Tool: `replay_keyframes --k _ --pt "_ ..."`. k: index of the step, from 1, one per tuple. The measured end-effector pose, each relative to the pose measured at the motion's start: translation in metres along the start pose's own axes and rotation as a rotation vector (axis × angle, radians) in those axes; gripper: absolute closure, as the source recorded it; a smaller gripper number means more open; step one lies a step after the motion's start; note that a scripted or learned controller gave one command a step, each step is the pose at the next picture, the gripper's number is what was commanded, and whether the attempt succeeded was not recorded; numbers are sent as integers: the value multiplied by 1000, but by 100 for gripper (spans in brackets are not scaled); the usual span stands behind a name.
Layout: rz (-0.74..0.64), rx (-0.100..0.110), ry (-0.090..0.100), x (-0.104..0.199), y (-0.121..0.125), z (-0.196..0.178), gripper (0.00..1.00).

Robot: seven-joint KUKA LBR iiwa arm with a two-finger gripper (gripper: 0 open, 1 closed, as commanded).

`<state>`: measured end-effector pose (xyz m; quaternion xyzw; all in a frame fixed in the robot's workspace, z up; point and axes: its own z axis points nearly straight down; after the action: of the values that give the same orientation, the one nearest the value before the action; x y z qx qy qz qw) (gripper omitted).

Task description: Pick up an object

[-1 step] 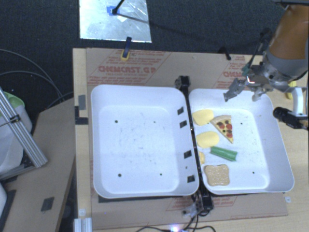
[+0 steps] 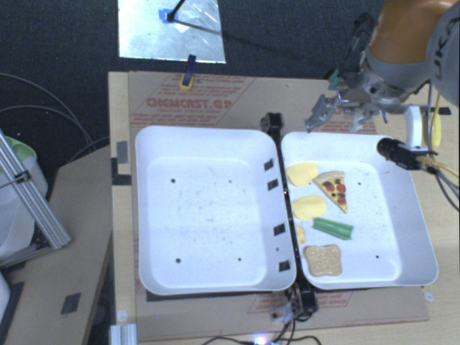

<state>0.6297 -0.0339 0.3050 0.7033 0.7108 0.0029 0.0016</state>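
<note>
- Toy food is the choice on offer, since the task names no single object; all of it lies in the right bin (image 2: pixel 402 264), below and a little to the left of the claw (image 2: pixel 338 115).
- Claw: it hangs above the far rim of that bin, over the cardboard-covered desk (image 2: pixel 215 99), touching nothing. Whether its tips stand apart or together I cannot tell, as the metal blurs.
- Nearest to the claw is a yellow piece (image 2: pixel 302 173), almost straight below it in the picture, hard by the bin's left wall.
- Just beside that, slightly right, lies the pizza slice (image 2: pixel 334 189), its long axis slanting away down and right.
- Further from the claw come a second yellow piece (image 2: pixel 310 207), then the green pod (image 2: pixel 333 228), lying crosswise.
- Furthest is the toast (image 2: pixel 323 260), near the bin's front edge.
- I judge the coming move a short drop towards the first yellow piece.
- The left bin (image 2: pixel 208 214) sits well apart, leftward.
</note>
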Motion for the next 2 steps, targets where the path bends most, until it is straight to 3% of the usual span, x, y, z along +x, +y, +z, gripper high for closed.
replay_keyframes --k 1,2 --pt "9 14 -1 5 3 128 0" --pt "1 -2 -1 67 41 72 0"
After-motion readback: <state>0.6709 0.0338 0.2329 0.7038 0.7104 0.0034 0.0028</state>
